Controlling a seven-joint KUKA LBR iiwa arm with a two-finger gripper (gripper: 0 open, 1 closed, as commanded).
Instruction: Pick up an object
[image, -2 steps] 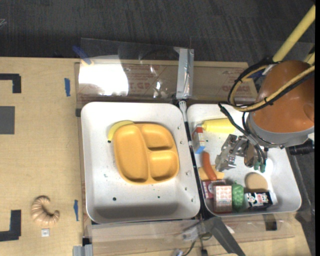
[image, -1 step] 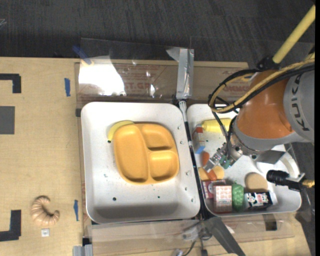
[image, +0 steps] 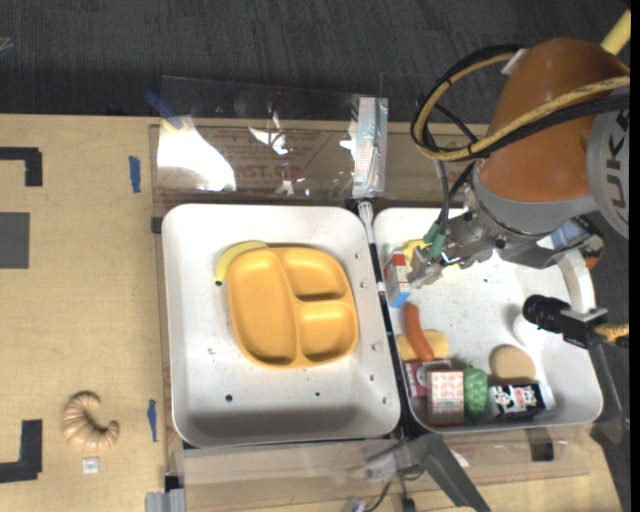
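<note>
The gripper (image: 432, 258) is seen low over the upper left corner of the right bin (image: 500, 300); whether it is open or closed cannot be told. Just below it an orange hot dog (image: 417, 331) is lying, with a small box (image: 445, 390), a green-capped bottle (image: 505, 397) and a bread roll (image: 512, 361) along the lower wall. The left bin (image: 200, 330) carries a yellow divided tray (image: 292, 303). A croissant (image: 88, 421) lies on the table (image: 70, 300).

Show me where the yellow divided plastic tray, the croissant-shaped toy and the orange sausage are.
Yellow divided plastic tray (image: 292, 305), camera view, centre ridge.
Croissant-shaped toy (image: 90, 421), camera view, curved middle.
Orange sausage (image: 417, 332), camera view, mid-length.
</note>
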